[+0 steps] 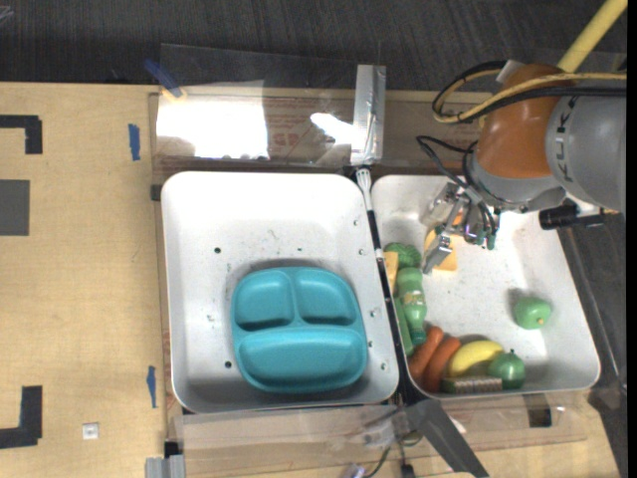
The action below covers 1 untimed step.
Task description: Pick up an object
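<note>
- Nearest me, along the front wall of the right bin [577, 366], I see a crowded pile: a banana [474, 356], an orange carrot-like piece [430, 355] and a green piece [509, 369], all touching one another. They sit hard against the rim, so I judge finger room there to be poor.
- A green apple-like fruit [532, 312] lies alone on bare floor, well apart from the pile; to me it is the easiest pick.
- In the left bin [189, 297], the teal divided tray [298, 329] rests near the front wall.
- A row of green pieces [408, 289] hugs the divider between the bins.
- Farther back, the end effector [450, 235] hangs over the right bin's rear part, beside a small yellow-orange piece [446, 260]. I can't tell whether it is wide or narrow, and I see nothing gripped.
- My reading: nothing is lifted yet; the whole pick remains.
</note>
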Each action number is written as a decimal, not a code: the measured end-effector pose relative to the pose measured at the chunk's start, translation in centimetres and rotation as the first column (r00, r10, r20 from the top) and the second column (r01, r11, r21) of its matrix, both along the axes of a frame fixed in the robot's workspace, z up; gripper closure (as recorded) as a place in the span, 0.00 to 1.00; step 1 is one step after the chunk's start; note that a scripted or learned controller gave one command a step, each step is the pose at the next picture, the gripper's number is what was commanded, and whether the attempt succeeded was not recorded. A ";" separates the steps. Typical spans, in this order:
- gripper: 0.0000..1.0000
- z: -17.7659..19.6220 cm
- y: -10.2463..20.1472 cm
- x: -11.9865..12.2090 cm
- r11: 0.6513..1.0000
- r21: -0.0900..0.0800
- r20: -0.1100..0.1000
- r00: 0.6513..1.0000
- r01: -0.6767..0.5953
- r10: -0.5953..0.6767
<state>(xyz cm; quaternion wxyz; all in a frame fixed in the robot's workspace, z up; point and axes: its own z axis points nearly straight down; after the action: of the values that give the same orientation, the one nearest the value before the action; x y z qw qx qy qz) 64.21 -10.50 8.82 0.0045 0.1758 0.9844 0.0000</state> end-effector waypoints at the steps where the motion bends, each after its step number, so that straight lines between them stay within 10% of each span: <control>1: 0.00 0.1 0.6 -1.1 1.000 -0.001 0.000 1.000 -0.006 0.006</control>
<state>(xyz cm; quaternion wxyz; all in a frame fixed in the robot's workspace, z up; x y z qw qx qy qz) 63.16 -9.86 8.88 0.0048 0.1729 0.9849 -0.0004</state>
